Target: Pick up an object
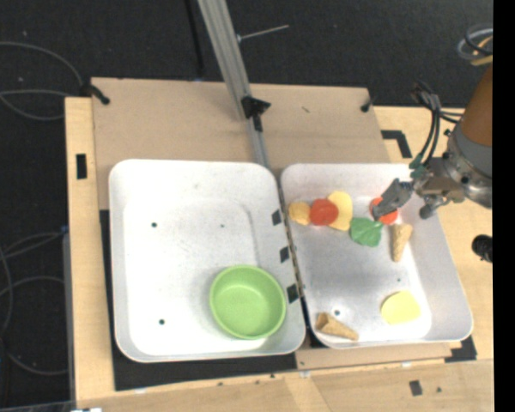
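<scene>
Over right bin (429, 312), hand (393, 202) (parted fingers) touches red piece (383, 210).

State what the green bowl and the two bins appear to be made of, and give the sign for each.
Green bowl: probably plastic, with a smooth, evenly coloured lime surface and a soft sheen on its rim. Left bin and right bin: likely moulded plastic, white, with rounded corners and a dull, speckled, scuffed floor.
</scene>
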`<state>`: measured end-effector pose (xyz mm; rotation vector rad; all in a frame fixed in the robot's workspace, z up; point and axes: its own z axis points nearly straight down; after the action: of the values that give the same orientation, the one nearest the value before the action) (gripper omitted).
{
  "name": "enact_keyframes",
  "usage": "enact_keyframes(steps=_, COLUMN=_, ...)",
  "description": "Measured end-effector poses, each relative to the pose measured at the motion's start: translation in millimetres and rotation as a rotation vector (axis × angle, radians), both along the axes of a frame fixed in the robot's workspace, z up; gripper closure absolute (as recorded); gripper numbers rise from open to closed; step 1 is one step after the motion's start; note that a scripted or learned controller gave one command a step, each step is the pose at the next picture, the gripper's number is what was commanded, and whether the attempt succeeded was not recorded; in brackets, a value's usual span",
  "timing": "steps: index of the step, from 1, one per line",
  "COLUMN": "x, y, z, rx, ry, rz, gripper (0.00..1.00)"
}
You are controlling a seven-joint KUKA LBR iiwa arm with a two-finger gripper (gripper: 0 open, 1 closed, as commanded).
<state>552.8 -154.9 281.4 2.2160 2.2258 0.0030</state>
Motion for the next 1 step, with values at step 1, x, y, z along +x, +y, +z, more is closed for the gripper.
enact_keyframes(steps=1, x=0.0, y=-0.1, z=0.1, rx=0.0, ry=-0.001, rz=-0.001, gripper=0.0)
